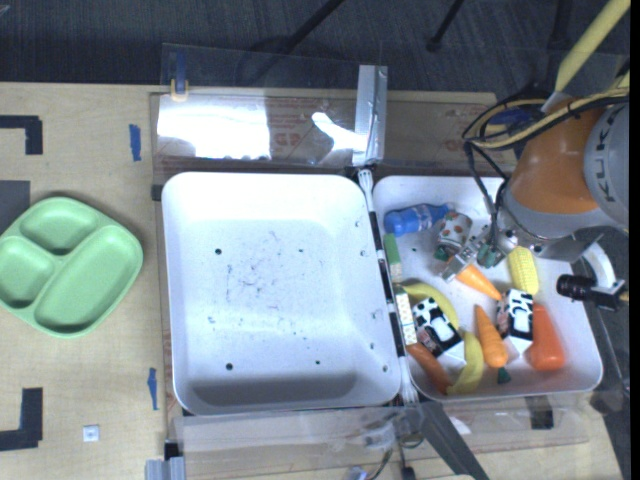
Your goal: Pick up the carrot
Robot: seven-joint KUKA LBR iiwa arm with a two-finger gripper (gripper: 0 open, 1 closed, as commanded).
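Currently arm over right bin (pixel 585 373), gripper (pixel 487 250) low among toys, probably lined up for a grasp. Claw state: cannot tell, wrist hides it. Carrot (pixel 489 337) lies mid-bin, tapered orange, smooth plastic, green tip, between banana (pixel 452 313) and cow-print block (pixel 518 313). Corn cob (pixel 522 269) knobbly yellow. Left bin (pixel 200 203) scuffed white.
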